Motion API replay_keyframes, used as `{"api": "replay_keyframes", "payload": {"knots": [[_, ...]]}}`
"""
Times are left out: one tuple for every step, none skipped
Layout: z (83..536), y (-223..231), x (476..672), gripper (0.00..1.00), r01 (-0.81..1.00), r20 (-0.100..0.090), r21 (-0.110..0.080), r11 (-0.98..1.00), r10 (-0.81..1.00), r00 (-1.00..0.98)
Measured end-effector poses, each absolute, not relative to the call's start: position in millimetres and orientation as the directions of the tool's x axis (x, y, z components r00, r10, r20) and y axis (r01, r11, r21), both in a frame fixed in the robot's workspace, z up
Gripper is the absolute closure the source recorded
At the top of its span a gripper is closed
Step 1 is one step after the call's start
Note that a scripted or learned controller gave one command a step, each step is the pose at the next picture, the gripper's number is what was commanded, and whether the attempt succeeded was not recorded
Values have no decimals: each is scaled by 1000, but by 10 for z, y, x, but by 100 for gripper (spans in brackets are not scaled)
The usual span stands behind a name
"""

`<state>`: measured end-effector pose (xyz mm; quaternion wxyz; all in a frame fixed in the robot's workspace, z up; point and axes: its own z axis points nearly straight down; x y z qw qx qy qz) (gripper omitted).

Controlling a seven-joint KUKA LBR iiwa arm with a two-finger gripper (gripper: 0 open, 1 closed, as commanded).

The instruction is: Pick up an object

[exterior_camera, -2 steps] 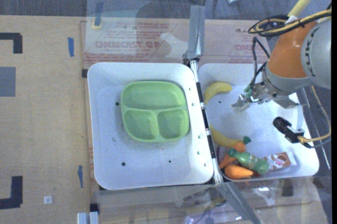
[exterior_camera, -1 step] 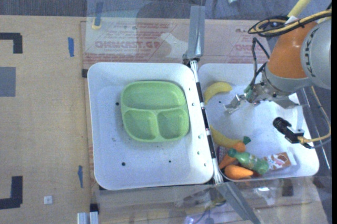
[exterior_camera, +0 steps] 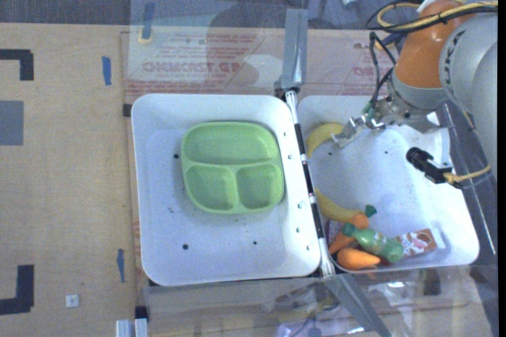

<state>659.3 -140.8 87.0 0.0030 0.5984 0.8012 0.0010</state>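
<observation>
The gripper [exterior_camera: 348, 134] is hovering low over the right bin [exterior_camera: 462, 236], just beside a yellow banana [exterior_camera: 322, 136] near the divider; whether it is clenched or released I cannot tell. 2 carrots [exterior_camera: 356, 250] are lying at that bin's near edge.

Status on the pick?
Claw low over the banana, right bin's far-left corner. No grasp seen. Carrots and bottle piled at near edge.

Robot lab: taped bench [exterior_camera: 63, 169], white bins [exterior_camera: 150, 248].
</observation>
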Motion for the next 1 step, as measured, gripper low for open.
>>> {"api": "replay_keyframes", "payload": {"knots": [[1203,-1520,6687,0,966,-4,5,259,966,-259]]}}
